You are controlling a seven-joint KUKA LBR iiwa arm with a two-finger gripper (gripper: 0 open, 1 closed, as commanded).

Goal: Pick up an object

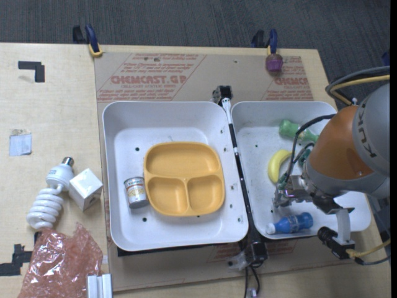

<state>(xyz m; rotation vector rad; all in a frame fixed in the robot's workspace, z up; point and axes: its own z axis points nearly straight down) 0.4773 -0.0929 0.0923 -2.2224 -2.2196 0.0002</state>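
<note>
- The nearest candidate for the pick is the blue bottle (290, 223), lying on its side near the front wall of the right bin (248, 166), white cap toward the left.
- My gripper (286, 198) hangs just above and behind that bottle, low in the bin. I cannot tell how my jaws stand; the wrist hides them.
- A yellow banana (277, 165) lies just behind me, and a green object (289, 129) sits farther back, near the rear wall.
- Nothing shows between my fingers, so I judge this the approach, grasp not yet made.
- Next I would need to centre over the bottle's body, across its length, then descend and close.
- The left bin (118, 166) holds a yellow divided plate (184, 179) and a small can (135, 192) touching its left edge.
</note>
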